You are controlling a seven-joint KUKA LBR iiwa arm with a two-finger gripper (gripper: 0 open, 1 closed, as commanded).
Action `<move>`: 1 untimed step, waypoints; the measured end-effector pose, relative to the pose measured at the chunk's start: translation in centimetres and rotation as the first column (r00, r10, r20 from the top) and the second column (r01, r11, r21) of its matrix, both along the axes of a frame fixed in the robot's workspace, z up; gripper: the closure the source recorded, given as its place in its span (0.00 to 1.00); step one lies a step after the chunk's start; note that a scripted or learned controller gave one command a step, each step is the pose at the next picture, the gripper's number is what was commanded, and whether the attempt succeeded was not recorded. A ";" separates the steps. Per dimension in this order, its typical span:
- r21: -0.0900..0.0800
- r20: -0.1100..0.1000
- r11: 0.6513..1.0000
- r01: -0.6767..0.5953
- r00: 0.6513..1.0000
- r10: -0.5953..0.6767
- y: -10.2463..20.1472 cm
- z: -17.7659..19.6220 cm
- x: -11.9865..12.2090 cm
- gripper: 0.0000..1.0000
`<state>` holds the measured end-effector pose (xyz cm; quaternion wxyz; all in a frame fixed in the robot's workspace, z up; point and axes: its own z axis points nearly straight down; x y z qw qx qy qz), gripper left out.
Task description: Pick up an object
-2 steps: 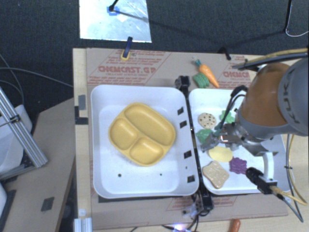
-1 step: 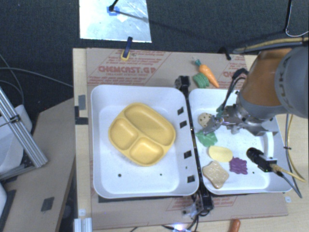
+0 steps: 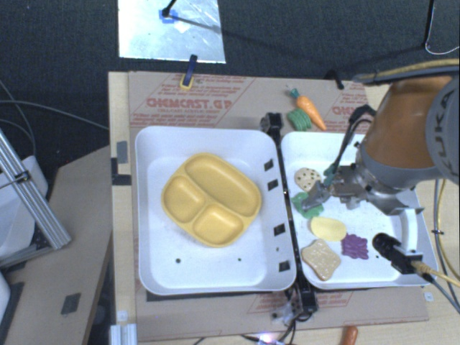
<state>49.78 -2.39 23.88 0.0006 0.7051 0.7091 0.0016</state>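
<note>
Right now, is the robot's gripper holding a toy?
Gripper: down in the right bin beside the cookie; whether it holds anything cannot be told.

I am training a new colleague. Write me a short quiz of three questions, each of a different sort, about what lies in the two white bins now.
1. True or false: the yellow divided plate lies in the left bin.
2. Which item lies outside both bins, on the board behind them? A) cookie B) toy carrot C) purple grapes
3. Fill in: the pincer is over the ____ bin, near a green toy.

Key:
1. True.
2. B. The carrot rests beyond the right bin; the cookie and grapes lie inside it, with a yellow oval piece and a toast slice.
3. Right.
</note>
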 end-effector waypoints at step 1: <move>0.001 0.010 1.000 -0.005 1.000 0.005 4.2 10.7 -0.9 0.00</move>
